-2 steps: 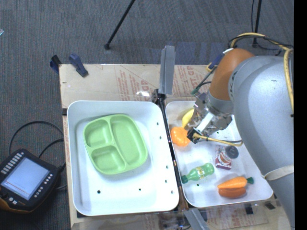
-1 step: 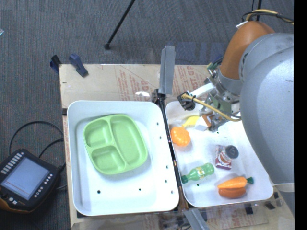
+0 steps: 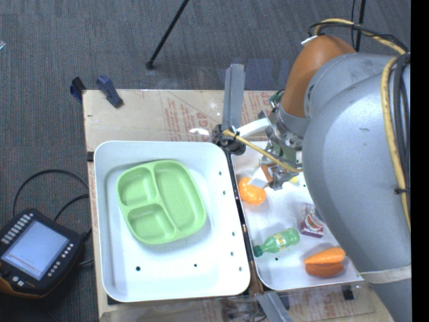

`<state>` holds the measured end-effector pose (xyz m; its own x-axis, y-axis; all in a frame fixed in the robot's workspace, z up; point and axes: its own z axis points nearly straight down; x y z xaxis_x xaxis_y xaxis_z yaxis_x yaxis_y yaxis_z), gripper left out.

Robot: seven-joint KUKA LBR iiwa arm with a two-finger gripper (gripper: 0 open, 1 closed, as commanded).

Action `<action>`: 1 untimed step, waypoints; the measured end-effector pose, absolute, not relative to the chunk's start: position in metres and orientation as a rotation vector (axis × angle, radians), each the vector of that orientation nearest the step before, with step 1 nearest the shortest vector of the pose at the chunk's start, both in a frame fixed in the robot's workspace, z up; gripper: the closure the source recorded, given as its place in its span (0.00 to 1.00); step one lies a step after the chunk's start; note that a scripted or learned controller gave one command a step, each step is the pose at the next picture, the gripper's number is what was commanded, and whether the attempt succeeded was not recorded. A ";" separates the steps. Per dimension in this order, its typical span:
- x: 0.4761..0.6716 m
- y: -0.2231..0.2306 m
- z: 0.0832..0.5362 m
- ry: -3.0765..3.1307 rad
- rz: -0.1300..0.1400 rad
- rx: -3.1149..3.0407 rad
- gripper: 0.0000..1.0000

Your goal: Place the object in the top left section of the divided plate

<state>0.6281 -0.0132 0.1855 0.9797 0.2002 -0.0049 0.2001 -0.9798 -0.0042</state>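
**Arm low over the right bin, plate waiting in the left**

Nearest in the right bin (image 3: 295,277) lie an orange wedge-shaped item (image 3: 325,261) and, just left of it, a small green bottle (image 3: 276,241) on its side. A little farther, by the arm, sits a small dark-red packet (image 3: 312,221). Farther still, near the bin's left wall, rests a round orange object (image 3: 251,193), with the gripper (image 3: 278,170) just beside it on the far right. I cannot tell how the gripper stands, nor whether it has anything; the orange object, likely the one wanted, lies in the bin.

In the left bin (image 3: 114,260) the green divided plate (image 3: 161,201) lies turned at an angle.

Risks, as I judge them: a round thing may roll from a closing grip, the bin wall crowds the approach, and the plate's skew could send the drop into the wrong section.
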 end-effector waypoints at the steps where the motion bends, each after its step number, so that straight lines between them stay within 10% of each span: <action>1: 0.610 -0.023 0.216 -0.435 0.009 -3.110 1.00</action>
<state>0.6104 -0.0229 0.2158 0.9616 0.2743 -0.0058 0.2743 -0.9616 -0.0023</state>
